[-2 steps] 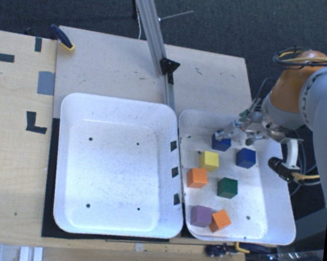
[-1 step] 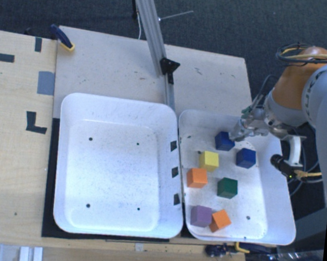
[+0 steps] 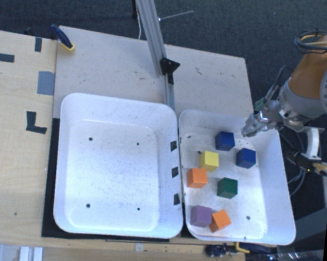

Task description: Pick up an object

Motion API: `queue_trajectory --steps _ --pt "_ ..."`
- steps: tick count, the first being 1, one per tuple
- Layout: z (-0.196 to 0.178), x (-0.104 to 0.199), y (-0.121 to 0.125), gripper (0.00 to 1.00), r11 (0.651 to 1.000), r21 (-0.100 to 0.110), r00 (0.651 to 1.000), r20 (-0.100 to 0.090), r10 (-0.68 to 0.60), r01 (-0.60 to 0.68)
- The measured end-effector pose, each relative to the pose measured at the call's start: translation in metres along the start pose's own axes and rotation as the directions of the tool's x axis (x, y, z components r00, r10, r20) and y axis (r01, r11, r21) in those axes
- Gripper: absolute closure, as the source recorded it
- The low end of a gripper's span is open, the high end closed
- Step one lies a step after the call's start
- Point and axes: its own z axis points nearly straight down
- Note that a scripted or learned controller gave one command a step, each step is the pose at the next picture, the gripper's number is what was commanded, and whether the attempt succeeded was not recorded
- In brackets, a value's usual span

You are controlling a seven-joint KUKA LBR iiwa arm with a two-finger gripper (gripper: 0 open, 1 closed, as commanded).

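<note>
Gripper (image 3: 252, 129), grip state unclear, over right bin (image 3: 280, 188) near two blue cubes (image 3: 225, 140).

Seven small cubes lie before me at the frame's right. Two blue cubes (image 3: 225, 141) (image 3: 246, 158) sit uppermost, then yellow (image 3: 210, 160), orange (image 3: 197, 177), green (image 3: 227, 188). Lowest, purple (image 3: 201, 215) touches another orange (image 3: 220, 220).

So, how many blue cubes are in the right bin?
2. One blue cube lies near the bin's far side, left of the end effector; the other blue cube sits just right of it, slightly nearer.
</note>
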Motion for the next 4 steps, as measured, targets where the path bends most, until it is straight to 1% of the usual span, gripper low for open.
queue_trajectory --steps 1,2,3,4 --pt "-0.039 0.001 0.001 1.0 1.0 0.001 1.0 -0.001 -0.001 0.001" --pt "-0.046 0.054 -0.014 1.0 1.0 0.005 1.0 -0.003 -0.005 0.005" --pt "-0.047 0.093 -0.032 1.0 1.0 0.007 1.0 -0.002 -0.003 0.003" --pt "-0.037 0.14 -0.06 1.0 1.0 0.009 1.0 -0.003 -0.004 0.004"
